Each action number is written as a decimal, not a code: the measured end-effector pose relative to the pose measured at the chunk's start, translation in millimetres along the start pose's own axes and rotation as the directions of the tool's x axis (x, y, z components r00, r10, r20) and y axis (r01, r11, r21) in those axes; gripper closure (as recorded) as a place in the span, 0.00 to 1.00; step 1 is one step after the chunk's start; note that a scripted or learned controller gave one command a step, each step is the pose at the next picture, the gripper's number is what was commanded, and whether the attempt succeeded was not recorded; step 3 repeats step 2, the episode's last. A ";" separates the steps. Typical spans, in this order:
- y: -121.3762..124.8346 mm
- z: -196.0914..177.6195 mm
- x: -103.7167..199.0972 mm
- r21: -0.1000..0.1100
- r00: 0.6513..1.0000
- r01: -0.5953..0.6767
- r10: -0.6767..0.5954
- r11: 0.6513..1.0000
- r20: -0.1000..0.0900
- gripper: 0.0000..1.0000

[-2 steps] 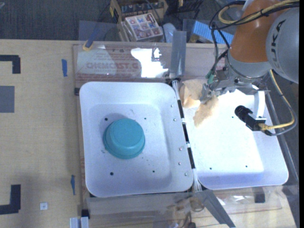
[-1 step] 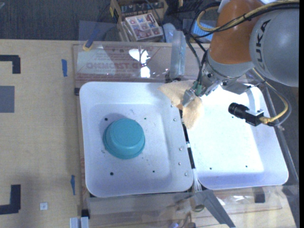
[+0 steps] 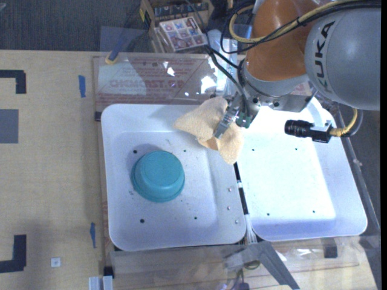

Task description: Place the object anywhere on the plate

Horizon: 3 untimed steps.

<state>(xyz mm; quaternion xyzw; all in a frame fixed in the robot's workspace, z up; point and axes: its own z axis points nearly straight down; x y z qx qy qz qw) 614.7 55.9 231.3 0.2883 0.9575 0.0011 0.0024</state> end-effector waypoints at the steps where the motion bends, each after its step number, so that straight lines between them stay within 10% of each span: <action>1: 38.8 3.3 31.1 -0.001 0.922 0.387 -0.387 0.922 -0.002 1.00; 2: 38.7 3.2 30.8 -0.001 0.922 0.387 -0.387 0.922 -0.002 0.00; 3: 38.7 3.2 30.8 -0.001 0.922 0.387 -0.387 0.922 -0.002 0.00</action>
